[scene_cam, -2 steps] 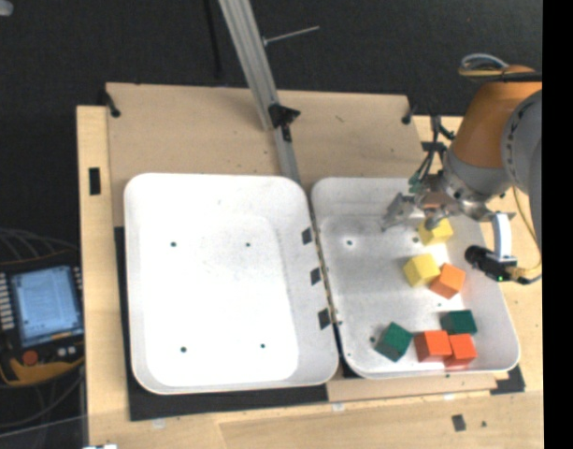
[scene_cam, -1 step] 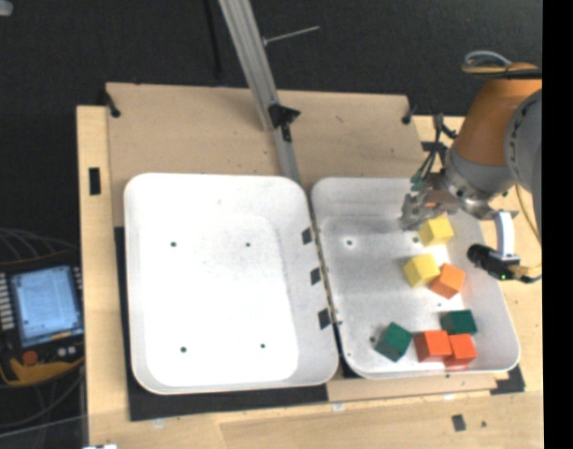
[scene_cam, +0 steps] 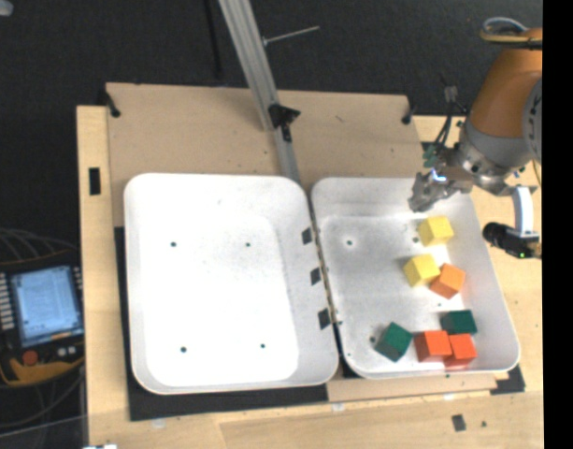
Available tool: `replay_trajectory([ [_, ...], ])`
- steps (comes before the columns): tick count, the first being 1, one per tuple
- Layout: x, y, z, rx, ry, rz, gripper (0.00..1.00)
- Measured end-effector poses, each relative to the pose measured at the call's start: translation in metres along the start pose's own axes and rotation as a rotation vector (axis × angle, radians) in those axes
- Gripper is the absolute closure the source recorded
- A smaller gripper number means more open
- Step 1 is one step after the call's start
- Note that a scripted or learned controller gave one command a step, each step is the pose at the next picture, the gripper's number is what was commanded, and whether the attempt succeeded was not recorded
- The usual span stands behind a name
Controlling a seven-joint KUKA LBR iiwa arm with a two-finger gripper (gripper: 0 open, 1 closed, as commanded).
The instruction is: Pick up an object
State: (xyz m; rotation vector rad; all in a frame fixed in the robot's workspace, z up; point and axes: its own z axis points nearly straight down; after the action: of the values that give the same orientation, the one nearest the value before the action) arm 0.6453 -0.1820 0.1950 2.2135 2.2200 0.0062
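Observation:
The right bin holds several small blocks. Two yellow blocks lie in its right half, with an orange block touching the lower yellow one. Near the front edge sit a dark green block, two orange-red blocks and another green block. My gripper hangs over the bin's far right corner, just above and left of the upper yellow block. Nothing shows between its fingers.
The left bin lies beside the right one, joined by small clips at the shared edge. A slanted metal post rises behind the bins. A handheld pendant sits off the bench at far left.

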Motion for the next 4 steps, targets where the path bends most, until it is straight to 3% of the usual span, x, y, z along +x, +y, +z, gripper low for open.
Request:
replay_trajectory([
  [1, 0.001, 0.005, -0.065, -0.002, -0.001, -0.001, 1.0],
  [2, 0.0, 0.005, -0.072, 0.004, 0.0, -0.004, 1.0],
  [4, 0.109, -0.014, -0.05, 0.008, 0.002, -0.003, 1.0],
])
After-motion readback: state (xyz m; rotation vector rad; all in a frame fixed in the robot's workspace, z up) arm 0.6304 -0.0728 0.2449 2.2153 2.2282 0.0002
